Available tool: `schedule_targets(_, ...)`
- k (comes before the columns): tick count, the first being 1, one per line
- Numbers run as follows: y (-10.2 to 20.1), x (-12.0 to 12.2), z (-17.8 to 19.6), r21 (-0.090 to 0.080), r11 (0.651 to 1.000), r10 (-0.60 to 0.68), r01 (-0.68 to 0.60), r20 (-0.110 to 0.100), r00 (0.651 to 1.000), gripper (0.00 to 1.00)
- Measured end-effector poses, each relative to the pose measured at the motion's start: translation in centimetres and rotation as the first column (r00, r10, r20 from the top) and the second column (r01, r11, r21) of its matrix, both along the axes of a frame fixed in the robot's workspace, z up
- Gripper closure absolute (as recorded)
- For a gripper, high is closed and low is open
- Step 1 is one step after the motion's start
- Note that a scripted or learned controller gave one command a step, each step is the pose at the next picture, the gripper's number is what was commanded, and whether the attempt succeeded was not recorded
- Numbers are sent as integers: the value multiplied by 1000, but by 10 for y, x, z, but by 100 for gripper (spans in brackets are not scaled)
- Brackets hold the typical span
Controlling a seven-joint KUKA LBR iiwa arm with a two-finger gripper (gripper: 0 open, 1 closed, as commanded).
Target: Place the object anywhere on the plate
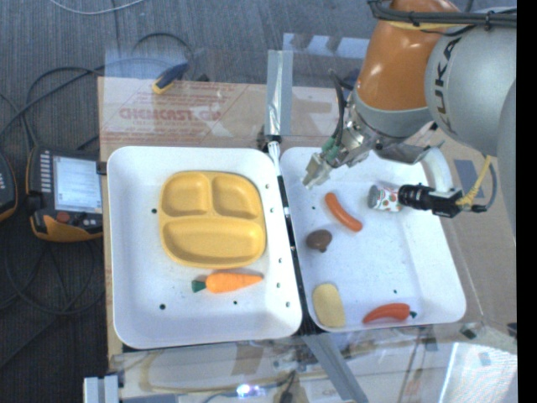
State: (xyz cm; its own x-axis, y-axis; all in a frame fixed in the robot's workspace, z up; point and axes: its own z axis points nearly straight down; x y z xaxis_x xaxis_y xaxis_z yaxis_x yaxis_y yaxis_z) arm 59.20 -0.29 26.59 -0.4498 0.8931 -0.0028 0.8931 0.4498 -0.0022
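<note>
A yellow plate [211, 217] with three compartments lies in the left bin [134, 250]. An orange toy carrot [225, 283] rests just in front of it on the bin floor. My gripper [317, 172] hangs over the back left corner of the right bin [436, 284], near the wall between the bins. Nothing shows between its fingers. An orange-red sausage [343, 211] lies just to its right and nearer the front. A brown round piece [318, 241] sits below the gripper.
The right bin also holds a pale yellow oblong piece [329, 304], a second red sausage [387, 313] at the front, and a small patterned can [383, 197] at the right. A handheld controller [67, 193] and cables lie left of the bins.
</note>
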Motion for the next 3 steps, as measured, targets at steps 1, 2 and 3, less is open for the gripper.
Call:
schedule_targets(1, -25, 21, 22, -2, 969, 245, -245, 2, 969, 100)
schedule_targets(2, -57, 69, 31, -2, 964, 267, -267, 1, 964, 100)
schedule_targets(3, -21, -43, -36, 3, 936, 352, -352, -1, 936, 100)
